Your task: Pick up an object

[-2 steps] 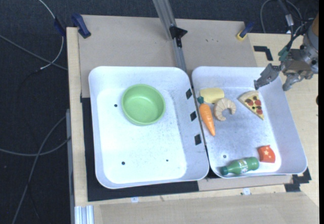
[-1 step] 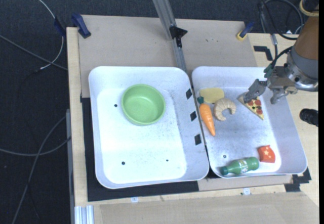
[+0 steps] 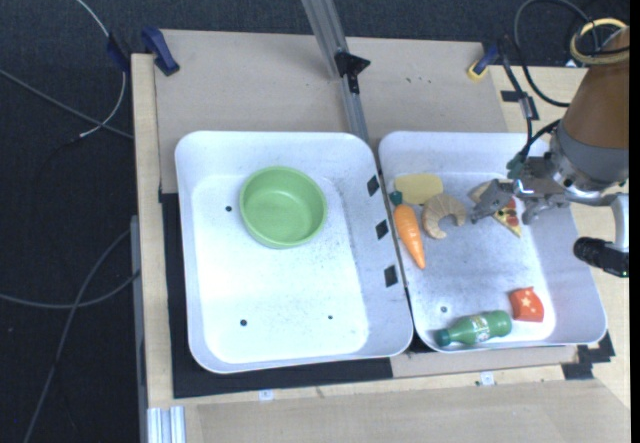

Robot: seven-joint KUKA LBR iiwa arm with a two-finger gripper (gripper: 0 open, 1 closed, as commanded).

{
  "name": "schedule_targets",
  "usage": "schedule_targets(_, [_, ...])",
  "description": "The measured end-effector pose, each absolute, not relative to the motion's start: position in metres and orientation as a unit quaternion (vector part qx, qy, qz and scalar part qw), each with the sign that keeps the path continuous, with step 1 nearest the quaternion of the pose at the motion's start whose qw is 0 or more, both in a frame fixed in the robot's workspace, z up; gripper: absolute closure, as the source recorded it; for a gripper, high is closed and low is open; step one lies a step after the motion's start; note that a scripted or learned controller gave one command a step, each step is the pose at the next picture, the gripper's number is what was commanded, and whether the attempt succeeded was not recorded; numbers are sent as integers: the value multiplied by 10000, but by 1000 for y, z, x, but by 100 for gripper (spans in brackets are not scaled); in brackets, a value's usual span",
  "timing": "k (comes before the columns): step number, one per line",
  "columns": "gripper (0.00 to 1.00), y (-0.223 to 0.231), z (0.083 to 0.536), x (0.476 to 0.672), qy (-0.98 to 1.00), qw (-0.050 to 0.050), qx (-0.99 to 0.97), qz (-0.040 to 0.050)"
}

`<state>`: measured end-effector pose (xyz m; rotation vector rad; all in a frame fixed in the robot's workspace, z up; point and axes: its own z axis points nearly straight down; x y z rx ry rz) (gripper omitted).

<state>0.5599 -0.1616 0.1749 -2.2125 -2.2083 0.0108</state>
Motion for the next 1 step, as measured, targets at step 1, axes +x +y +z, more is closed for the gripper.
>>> schedule_targets(1, [0, -162, 109, 557, -7067, 91, -7075, 36])
